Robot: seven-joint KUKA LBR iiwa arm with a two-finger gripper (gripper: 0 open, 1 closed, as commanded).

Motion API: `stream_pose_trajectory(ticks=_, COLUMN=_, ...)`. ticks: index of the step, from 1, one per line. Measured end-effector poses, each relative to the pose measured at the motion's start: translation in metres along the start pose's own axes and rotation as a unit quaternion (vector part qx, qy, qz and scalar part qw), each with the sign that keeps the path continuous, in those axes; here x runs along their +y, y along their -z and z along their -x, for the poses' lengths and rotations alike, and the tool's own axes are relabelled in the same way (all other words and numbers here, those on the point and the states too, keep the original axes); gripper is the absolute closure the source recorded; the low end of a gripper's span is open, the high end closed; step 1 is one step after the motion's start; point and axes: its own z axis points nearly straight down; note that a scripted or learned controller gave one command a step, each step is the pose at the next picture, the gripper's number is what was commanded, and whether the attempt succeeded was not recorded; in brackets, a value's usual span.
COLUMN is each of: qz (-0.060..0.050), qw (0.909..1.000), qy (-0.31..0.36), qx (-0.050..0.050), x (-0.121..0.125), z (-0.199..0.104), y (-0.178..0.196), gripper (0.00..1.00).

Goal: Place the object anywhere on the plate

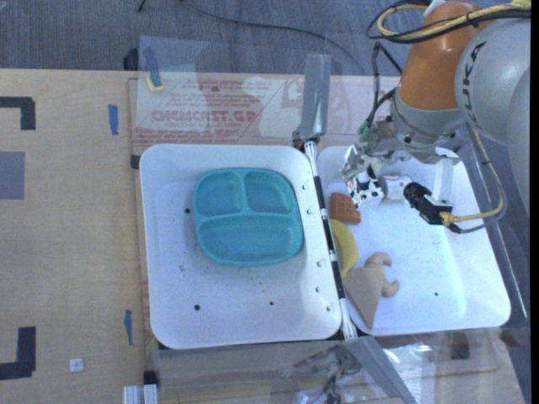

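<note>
From my remote seat I see the teal divided plate (248,216) lying in the left bin (168,310), a little toward its far edge, with three compartments and nothing on them.

In the right bin (472,301), hard against the near-left wall by the divider, lie a brown piece (344,209), a yellow banana (345,247) and a tan plush animal (370,283). The brown piece touches the banana's far end, and the plush leans on its near end. Which of these is the object I cannot say, since the task names none; all of them are in the right bin, off the plate.

The gripper (364,183) hangs over the far-left corner of the right bin, just beyond the brown piece, with a small black-and-white thing (365,194) at its tip. Whether it is clamped, spread or carrying that thing I cannot tell.

My worries:
- The three items crowd the wall, so a descent there could catch the divider or nudge two things at once.
- The plush is soft and may slip out.
- A carry must clear the divider between the bins.

Count: two bins, one plate, one brown piece, one banana, one plush, one arm (438,57).
</note>
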Motion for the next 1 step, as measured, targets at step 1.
stream_pose_trajectory(ticks=1, qz=0.003, qw=0.9929, qy=0.119, qx=-0.001, x=0.0112, z=-0.0433, y=0.0031, gripper=1.00)
